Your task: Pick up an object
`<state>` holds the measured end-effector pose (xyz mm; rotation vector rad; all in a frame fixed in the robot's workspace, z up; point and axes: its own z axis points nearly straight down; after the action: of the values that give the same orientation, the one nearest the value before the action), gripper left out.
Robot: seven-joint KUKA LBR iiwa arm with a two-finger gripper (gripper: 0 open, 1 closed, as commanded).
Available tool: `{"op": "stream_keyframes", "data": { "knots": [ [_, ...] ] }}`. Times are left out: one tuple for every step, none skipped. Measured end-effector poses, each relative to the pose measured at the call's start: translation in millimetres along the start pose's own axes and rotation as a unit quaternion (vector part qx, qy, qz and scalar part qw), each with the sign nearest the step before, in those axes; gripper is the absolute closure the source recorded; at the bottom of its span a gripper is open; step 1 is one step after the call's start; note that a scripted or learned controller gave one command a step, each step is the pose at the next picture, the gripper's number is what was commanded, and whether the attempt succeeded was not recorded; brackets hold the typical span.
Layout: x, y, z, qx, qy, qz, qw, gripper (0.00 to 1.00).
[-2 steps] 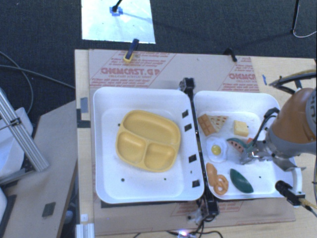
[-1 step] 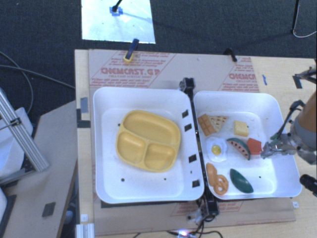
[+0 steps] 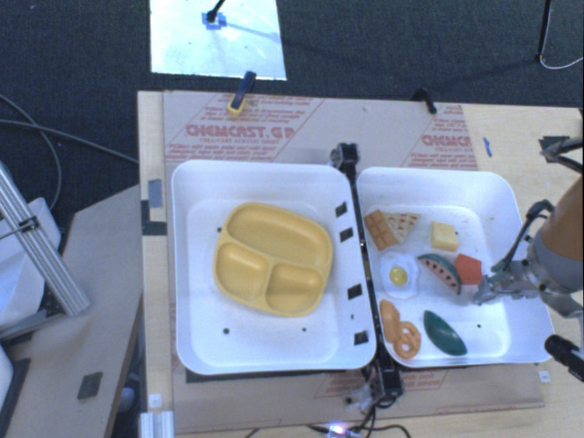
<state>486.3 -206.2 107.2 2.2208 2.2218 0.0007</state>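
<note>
We're low at the frame's right, our gripper [image 3: 482,292] beside the small red plastic block [image 3: 468,268] in the right white bin [image 3: 497,190]; its opening we can't tell. Crowded by the watermelon slice toy [image 3: 439,272], we might nudge it away.

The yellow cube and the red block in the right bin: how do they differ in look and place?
The yellow cube is pale yellow; the red block is orange-red. The yellow cube stands free near the bin's far wall, whereas the red block lies nearer, against the watermelon slice. The hand is close beside the red block, further from the yellow cube. Both are small, boxy pieces in the right bin.
</note>
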Motion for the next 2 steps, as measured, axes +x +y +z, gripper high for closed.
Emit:
{"op": "stream_keyframes", "data": {
  "knots": [
    [12,0,24,0.000,0.000,-0.002,1.0000,1.00],
    [-1,17,3,-0.001,-0.001,-0.002,1.0000,1.00]
  ]
}}
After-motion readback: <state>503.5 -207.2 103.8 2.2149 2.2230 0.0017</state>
